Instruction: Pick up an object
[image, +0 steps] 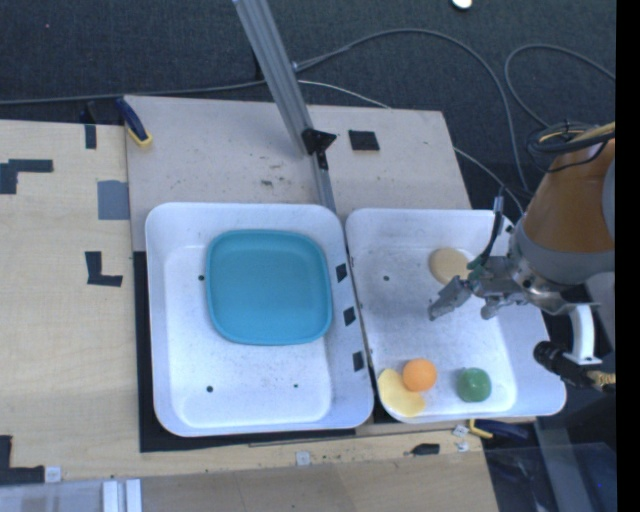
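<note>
My gripper (466, 303) hangs over the right bin (395, 250), near its middle right, with its two fingers spread apart and nothing between them. A tan round object (448, 264) lies just up and left of the fingers. At the bin's front edge sit an orange ball (419, 375) on a yellow piece (396, 396), and a green ball (473, 384) to their right.
The left bin (180, 380) holds a blue square plate (268, 286). A grey metal pole (290, 95) slants across the back between the bins. The grey arm with its orange band (570, 210) comes in from the right.
</note>
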